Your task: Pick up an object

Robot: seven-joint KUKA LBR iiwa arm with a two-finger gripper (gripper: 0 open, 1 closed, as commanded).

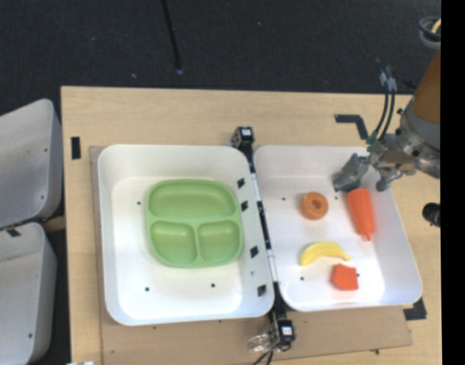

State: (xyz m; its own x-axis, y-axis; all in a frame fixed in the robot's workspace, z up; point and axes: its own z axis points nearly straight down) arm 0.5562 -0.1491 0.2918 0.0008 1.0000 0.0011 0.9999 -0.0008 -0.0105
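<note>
Gripper (367, 175) positioned over right bin (293, 166), fingers seen spread apart, nothing held between them, carrot (361, 212) located just below fingertips, doughnut (314, 205), banana (323, 253), red block (344, 277) lying nearby, green tray (192, 222) seated in left bin (125, 173).

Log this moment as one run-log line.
gripper: open, above carrot top, nothing held | right bin: donut, banana, red block | left bin: green tray

no readable text or labels, view perhaps too coarse
</note>
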